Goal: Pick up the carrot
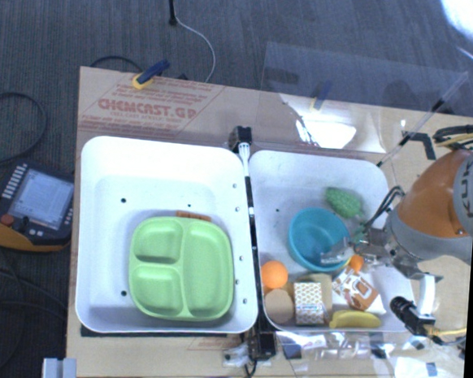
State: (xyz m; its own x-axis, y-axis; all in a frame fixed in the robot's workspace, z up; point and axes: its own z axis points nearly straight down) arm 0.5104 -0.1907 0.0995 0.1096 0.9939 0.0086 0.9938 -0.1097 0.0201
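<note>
Hovering jaws (360,253) over right bin (320,168), just right of blue bowl (318,235). I cannot tell jaw state. Carrot (355,264), small orange bit, sits just beneath. I judge it light, stiff, smooth; grip across middle.

My surface (145,112) is a tan board with red lettering printed across the far left, sitting on dark grey carpet (71,16). Black cables (192,26) snake over the floor, and a teach pendant (31,207) lies off left. Bright glare hits the far right corner.
</note>
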